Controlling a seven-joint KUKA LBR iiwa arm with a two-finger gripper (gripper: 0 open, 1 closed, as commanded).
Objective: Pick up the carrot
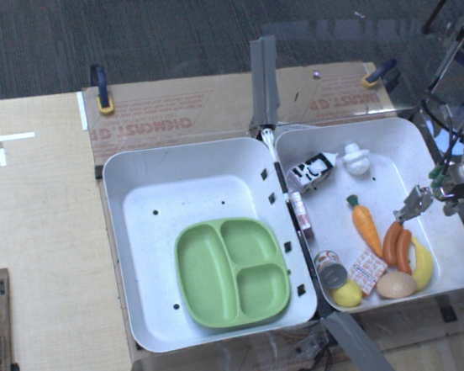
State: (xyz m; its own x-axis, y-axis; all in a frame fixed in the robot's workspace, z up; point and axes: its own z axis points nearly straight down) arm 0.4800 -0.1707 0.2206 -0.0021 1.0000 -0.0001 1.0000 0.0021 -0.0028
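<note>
You're at the approach: the gripper (pixel 410 205), whose closure I cannot tell, hangs just right of the carrot (pixel 365 225); centre over it before descending.

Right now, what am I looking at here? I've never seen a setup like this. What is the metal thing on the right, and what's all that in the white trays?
You are looking down at a slant from one fixed camera above a workbench. Two shallow white bins sit side by side. The left bin holds a green divided plate. The right bin holds toy food and small items: a carrot, sausages, a banana, a lemon, an egg-shaped brown piece, a small can and a black-and-white carton. The metal thing reaching in from the right is a robot arm; its tip is a two-finger pincer, meant to pick up the carrot. The pincer hangs just right of the carrot, above the sausages, with nothing visible between its fingers.
</note>
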